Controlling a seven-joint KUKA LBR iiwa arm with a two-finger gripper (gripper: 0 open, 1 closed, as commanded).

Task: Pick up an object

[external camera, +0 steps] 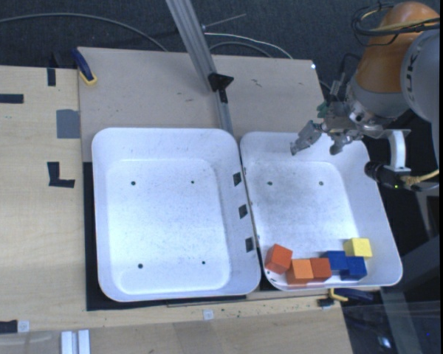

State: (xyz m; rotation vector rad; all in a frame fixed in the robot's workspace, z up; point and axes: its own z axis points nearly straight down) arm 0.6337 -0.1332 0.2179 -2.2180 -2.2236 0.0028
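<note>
While the gripper (322, 143) hangs over the far edge of the right bin (369, 190), its two fingers are spread apart with nothing between them. All the blocks sit well away from it, bunched along the bin's near rim: an orange block (279, 257) closest to the divider, another orange block (303, 270) touching a red-brown one (320, 268), then a blue block (347, 265) with a yellow block (359, 248) just beside it. Off to the gripper's far side across the divider is the left bin (103, 198).
</note>
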